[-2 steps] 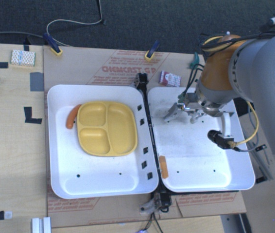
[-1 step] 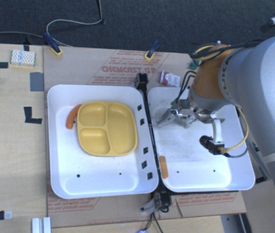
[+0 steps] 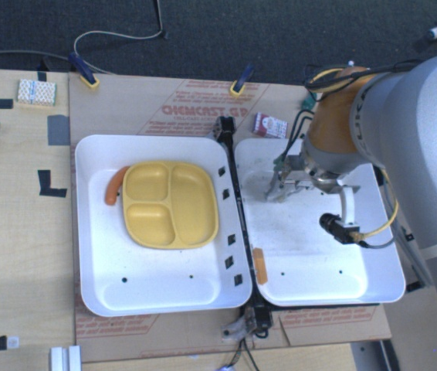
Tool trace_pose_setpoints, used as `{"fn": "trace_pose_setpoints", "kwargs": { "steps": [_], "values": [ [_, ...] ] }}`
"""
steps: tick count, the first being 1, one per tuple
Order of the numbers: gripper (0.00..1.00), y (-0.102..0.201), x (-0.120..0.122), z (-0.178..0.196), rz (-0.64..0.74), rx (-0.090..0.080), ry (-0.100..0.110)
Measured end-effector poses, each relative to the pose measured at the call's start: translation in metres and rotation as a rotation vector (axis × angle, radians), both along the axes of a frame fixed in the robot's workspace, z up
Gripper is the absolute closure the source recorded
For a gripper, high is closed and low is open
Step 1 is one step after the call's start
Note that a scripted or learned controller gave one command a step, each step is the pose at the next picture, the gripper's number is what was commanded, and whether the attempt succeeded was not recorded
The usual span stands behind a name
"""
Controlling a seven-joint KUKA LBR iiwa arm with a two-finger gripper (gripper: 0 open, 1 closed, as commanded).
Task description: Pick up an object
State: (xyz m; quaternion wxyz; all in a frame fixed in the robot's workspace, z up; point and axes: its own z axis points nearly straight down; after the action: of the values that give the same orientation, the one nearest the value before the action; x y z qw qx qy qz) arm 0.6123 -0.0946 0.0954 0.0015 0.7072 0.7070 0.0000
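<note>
- Reaching in from the right, arm [image 3: 392, 122] hangs over the right bin [image 3: 357, 284], orange band above the wrist.
- Gripper [image 3: 279, 190] sits low in that bin's upper-left part, near the divider between the bins.
- Jaws: cannot tell whether spread or closed, too small and blurred; nothing visible between them.
- Black cable end [image 3: 336, 227] dangles beside the wrist, over the middle of the right bin.
- Carrot [image 3: 259, 266], small orange stick, lies at the right bin's left edge, lower part, just beside the divider; well apart from the gripper.
- Left bin [image 3: 157, 284] holds a yellow tray [image 3: 171, 204] with three compartments, in the upper middle.
- Sausage [image 3: 113, 185], orange-red, lies touching the tray's left edge, partly tucked under it.
- Small packet [image 3: 269, 125] rests on the cardboard [image 3: 195, 110] just above the right bin.
- Two blue-yellow clamps [image 3: 84, 69] grip the cardboard's top edge.
- White block [image 3: 36, 92] sits on the wooden bench at upper left.
</note>
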Motion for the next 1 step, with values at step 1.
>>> {"fn": "trace_pose_setpoints", "kwargs": {
  "steps": [1],
  "values": [
    [1.00, 0.0006, -0.0004, 0.0089, 0.001, 0.001, 0.002]
  ]
}}
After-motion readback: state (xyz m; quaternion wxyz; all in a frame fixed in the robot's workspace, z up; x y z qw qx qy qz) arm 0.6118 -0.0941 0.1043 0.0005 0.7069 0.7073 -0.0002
